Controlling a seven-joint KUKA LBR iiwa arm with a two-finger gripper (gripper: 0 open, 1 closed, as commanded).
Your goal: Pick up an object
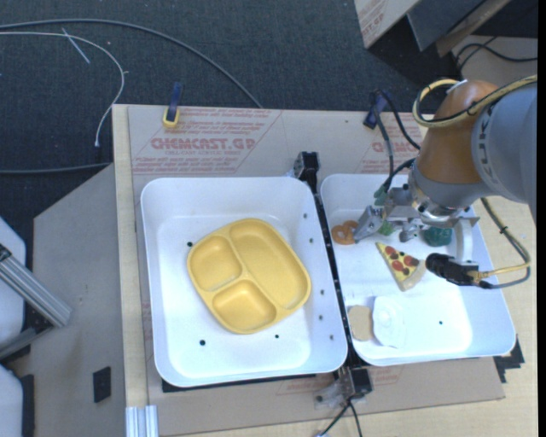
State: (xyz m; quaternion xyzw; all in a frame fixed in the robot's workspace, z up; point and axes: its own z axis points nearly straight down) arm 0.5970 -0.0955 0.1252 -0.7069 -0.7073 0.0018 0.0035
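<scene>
where claw [408, 224] hovers, pizza slice [401, 262] lies just below

A bare plywood board [213, 136] with red lettering fills the middle of the frame, a blue-and-yellow clamp [174, 109] on its upper left edge, white cables [102, 51] looping over dark carpet [256, 51] at upper left, and a cardboard box [380, 19] at the top right.
</scene>
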